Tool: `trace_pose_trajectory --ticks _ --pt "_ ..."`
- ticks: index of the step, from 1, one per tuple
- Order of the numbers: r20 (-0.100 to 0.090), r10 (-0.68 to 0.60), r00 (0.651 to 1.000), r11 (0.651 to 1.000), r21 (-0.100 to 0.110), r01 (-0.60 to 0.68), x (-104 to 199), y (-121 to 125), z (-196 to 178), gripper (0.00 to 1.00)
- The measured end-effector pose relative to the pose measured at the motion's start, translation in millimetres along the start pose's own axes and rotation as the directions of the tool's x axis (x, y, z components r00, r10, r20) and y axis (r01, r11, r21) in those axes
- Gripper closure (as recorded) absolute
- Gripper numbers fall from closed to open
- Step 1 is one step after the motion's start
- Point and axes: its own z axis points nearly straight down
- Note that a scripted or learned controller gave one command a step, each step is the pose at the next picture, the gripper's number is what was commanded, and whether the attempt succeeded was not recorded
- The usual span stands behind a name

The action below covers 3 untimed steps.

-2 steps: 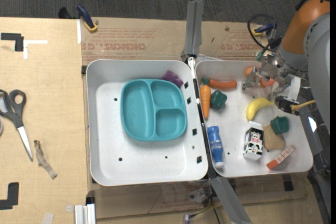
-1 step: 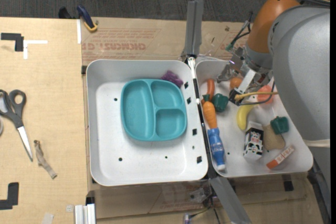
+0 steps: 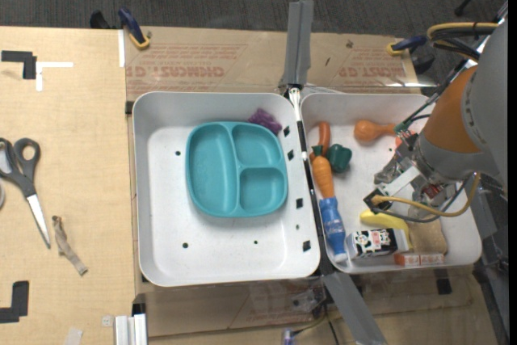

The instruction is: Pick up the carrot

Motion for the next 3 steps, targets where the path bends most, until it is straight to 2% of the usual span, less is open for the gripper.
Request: trace_pose_trajectory --ticks 1,2,3 --pt "0.000 0.096 0.995 0.995 -0.002 -0.096 0.8 63.0 -0.3 0.00" --pt "0.000 0.180 0.984 0.984 -0.001 -0.180 64.0 -5.9 -0.1 0.00" --pt "0.001 0.280 0.960 0.960 0.000 -0.280 9.2 -20.1 0.3 0.00"
